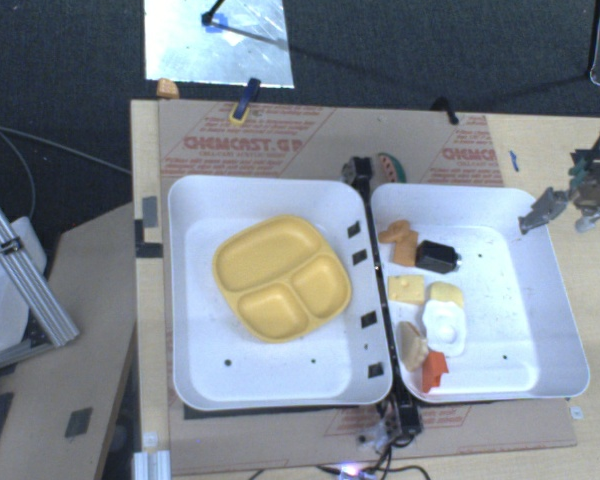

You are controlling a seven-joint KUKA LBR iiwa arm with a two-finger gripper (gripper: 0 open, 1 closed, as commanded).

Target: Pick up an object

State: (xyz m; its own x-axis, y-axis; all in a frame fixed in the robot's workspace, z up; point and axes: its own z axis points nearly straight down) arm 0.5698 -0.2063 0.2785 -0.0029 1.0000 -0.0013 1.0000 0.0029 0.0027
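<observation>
The yellow tray [282, 277], with its three compartments, lies in the left bin [200, 368], and everything else is placed from it. Just right of the tray, past the black divider [376, 268] where the two bins meet, the right bin [540, 318] holds a cluster of small objects along its left side. Nearest the tray's upper right corner is a tan piece [399, 241], and touching it on the far side from the tray sits a black block [436, 257]. Level with the tray's middle lie a pale yellow square [407, 288] and a second yellowish piece [446, 294] beside it. Lower, level with the tray's bottom edge, a white fried-egg toy [445, 326] rests next to a beige lump [412, 345], with an orange-red piece [434, 370] just below them. The gripper [540, 212] hangs far right of the tray, over the right bin's upper right rim, well apart from every object and holding nothing; I cannot tell how it is set. Behind the tray, beyond the bins, a yellow and blue clip [245, 102] lies on the cardboard sheet [310, 138].
</observation>
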